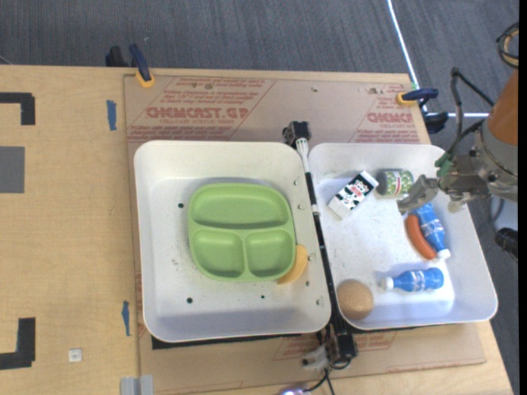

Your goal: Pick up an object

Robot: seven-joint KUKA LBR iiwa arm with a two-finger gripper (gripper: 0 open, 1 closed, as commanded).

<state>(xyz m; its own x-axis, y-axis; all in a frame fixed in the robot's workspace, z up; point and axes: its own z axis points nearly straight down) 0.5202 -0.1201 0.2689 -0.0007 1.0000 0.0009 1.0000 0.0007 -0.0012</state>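
Note:
My gripper [435, 197] hangs over the right bin [473, 257] near its far right side, open, with nothing between its fingers. Just below it in the view lie a small blue bottle [431, 227] and an orange sausage-shaped piece [417, 237], side by side. A green can [395, 182] lies to the gripper's left, and a black-and-white box [352, 193] sits further left. Toward the bin's front lie a blue bottle with a white cap [417, 281] and a tan round object [356, 299].
The left bin [156, 245] holds a green divided plate [241, 230] with a yellow banana [295, 266] at its right front corner. A ridge where the two bins meet [315, 220] runs between them. Clamps [416, 97] stand at the board's back edge.

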